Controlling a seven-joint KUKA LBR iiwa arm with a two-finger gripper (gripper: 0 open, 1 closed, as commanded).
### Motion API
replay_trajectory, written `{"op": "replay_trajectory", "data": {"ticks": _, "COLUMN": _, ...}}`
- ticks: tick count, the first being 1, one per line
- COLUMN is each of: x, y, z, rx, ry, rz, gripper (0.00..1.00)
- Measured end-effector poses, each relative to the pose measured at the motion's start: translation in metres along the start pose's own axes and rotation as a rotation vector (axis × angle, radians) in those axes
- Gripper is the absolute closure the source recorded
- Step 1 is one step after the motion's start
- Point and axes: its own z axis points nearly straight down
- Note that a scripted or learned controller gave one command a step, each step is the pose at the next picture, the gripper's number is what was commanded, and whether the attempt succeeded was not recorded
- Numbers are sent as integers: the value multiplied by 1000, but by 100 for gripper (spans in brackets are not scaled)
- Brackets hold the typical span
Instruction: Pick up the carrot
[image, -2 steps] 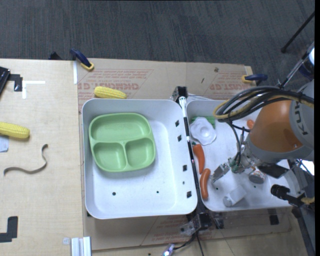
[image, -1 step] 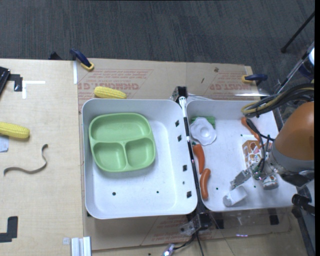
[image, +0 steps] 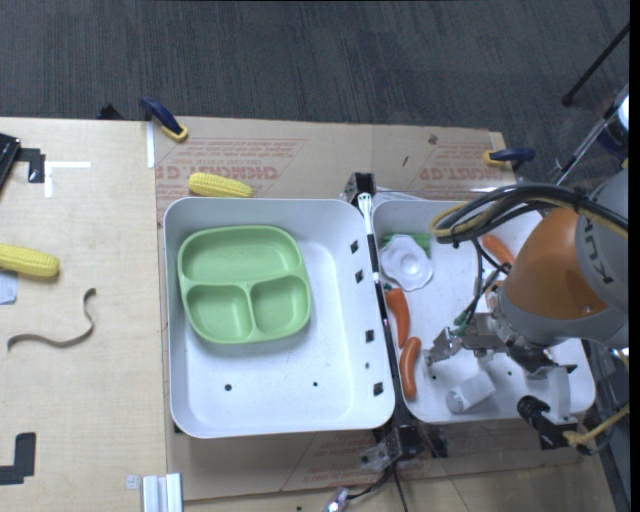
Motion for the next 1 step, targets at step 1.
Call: {"op": "replay_trajectory", "data": {"ticks": 1, "x": -64, "y": 11, "z": 0, "rx": 4, "ry": 24, "rz": 344, "gripper": 0}}
